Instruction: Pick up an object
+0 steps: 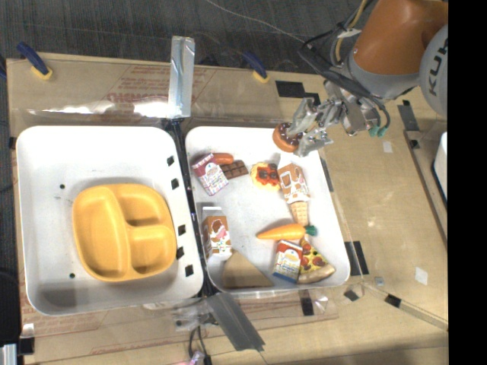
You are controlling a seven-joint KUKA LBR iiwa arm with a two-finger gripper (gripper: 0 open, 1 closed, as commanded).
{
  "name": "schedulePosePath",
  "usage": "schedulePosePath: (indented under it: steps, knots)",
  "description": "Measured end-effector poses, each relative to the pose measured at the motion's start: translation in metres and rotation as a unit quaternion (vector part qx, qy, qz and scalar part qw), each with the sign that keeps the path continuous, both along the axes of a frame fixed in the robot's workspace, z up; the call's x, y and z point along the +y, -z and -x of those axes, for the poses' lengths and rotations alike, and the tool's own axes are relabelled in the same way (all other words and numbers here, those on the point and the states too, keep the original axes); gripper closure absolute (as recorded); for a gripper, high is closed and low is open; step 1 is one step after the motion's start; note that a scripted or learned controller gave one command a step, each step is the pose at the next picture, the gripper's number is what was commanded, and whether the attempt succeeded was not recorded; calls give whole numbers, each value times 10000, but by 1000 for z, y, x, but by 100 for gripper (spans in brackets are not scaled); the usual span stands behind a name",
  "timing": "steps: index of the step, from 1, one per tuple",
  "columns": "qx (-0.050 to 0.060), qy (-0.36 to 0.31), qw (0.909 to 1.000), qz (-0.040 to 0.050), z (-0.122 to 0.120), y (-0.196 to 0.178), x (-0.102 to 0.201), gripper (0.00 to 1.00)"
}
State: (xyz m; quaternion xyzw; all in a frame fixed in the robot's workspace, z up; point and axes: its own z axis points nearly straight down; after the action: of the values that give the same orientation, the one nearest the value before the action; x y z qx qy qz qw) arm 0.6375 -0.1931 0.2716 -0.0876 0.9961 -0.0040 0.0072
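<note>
My gripper point(298, 135) hangs over the far edge of the right bin point(251, 204), near its back right corner. Its fingers are shut on a small brown and pink donut point(284, 137), which pokes out to the left of the fingertips, above the bin's rim. Below it in the right bin lie several toy foods: a sausage point(222, 158), a chocolate bar point(237, 169), a yellow fruit tart point(265, 174), an ice cream cone point(300, 211), a carrot point(283, 231), a pizza slice point(315, 265) and several small cartons point(209, 174).
The left bin point(38, 166) holds a yellow divided plate point(123, 230). A taped divider runs between the two bins. Bare bench surface lies to the right of the right bin. The arm's orange band point(396, 29) sits at the top right.
</note>
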Motion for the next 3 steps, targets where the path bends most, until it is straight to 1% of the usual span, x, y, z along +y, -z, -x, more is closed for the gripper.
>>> schedulePosePath:
  steps: [1, 2, 3]
  knots:
    - [97, -2183, 9758, -27, 61, 96, -13, 100]
    - [81, -2183, 9759, -18, 60, 94, -13, 0]
    - [71, -3186, 9479, 4, 76, 177, -16, 0]
